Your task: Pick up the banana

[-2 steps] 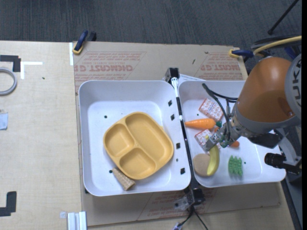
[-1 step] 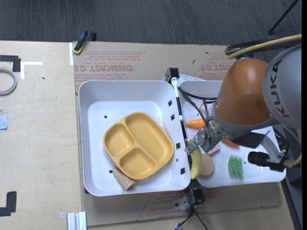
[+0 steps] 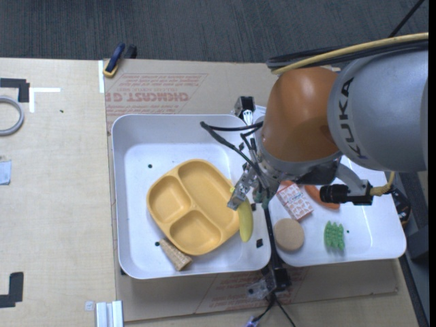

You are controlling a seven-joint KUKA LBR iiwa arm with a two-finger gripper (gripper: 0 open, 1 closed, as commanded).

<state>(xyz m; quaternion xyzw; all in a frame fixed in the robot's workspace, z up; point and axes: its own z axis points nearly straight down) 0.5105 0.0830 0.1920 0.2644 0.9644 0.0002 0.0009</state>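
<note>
Banana, small, yellow and plastic-looking (image 3: 244, 222), hangs nearly upright at the right side of the left shallow white bin (image 3: 133, 203), its lower end close to the bin floor just beside the right rim of a yellow three-compartment plate (image 3: 193, 206). Its upper end sits right at the tips of the metal two-finger gripper (image 3: 242, 195), which appears to pinch it, though the fingers themselves are small and partly hidden.

A tan cracker-like block (image 3: 174, 254) lies at the near edge of the plate. In the right white bin (image 3: 381, 247) sit a white and red carton (image 3: 294, 201), a round tan disc (image 3: 289, 235), a green knobbly piece (image 3: 333, 236) and an orange item (image 3: 317, 195) partly hidden under the arm.

Both bins rest on a sheet of brown cardboard with red print (image 3: 153, 88), laid on a pale wooden bench (image 3: 54, 216). A blue and yellow clip (image 3: 114, 58) lies at the far edge of the cardboard. Dark grey carpet (image 3: 204, 12) runs beyond the bench.

The grey arm (image 3: 388, 107), with its orange band (image 3: 300, 114), reaches in from the right and points steeply down over the divide between the bins.
</note>
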